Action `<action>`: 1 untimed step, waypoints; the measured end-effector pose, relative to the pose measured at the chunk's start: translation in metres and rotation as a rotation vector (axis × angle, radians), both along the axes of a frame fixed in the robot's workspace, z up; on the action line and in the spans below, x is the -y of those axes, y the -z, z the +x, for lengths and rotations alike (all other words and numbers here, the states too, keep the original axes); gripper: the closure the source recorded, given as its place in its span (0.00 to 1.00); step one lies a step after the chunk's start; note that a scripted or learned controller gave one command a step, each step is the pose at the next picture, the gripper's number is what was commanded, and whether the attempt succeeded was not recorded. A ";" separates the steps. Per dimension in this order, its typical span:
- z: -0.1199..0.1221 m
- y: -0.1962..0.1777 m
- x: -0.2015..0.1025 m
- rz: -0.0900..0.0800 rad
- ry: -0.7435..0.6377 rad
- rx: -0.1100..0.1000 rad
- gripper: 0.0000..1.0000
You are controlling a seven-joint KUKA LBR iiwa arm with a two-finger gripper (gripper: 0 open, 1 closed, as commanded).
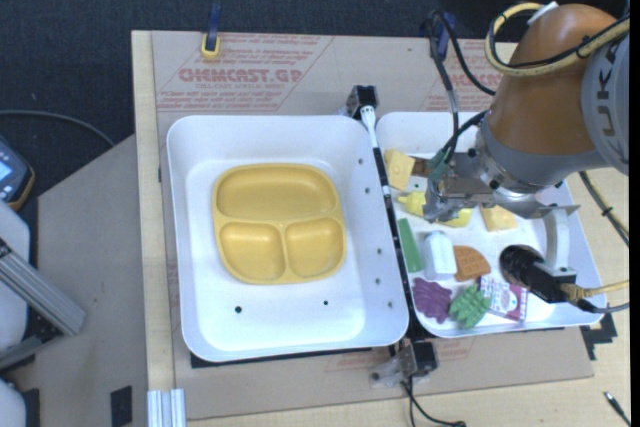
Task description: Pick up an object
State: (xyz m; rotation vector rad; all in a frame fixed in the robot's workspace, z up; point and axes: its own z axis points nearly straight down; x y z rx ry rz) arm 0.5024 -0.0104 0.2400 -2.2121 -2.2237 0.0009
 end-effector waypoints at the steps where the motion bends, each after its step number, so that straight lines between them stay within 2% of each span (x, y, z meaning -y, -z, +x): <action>1: -0.010 0.012 -0.040 -0.002 0.002 -0.001 1.00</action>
